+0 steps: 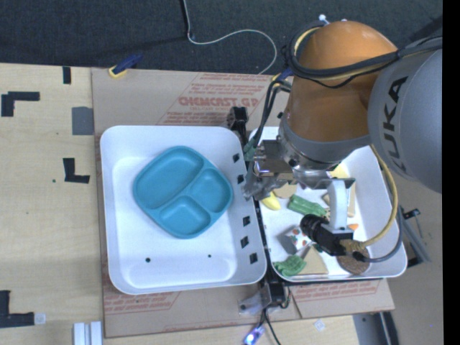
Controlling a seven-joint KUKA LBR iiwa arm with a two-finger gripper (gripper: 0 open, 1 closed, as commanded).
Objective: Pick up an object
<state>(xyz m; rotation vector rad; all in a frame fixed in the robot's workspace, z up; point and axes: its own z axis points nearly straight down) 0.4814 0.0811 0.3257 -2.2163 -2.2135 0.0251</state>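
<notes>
A blue three-compartment plate (183,191) lies flat in the left bin (118,264), its long axis running diagonally. Small mixed items crowd the right bin (384,264), beside the plate's bin. The gripper (260,182) hangs over the divider; its grasp cannot be told. The arm (402,113) reads "KUKA".

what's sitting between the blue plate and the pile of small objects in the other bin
In the camera view, bare white floor of the left bin, then the two bins' adjoining walls with black clips, separate the blue plate from the pile.

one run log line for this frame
arm: over right bin | gripper: at its left edge | blue tray: in left bin
</notes>
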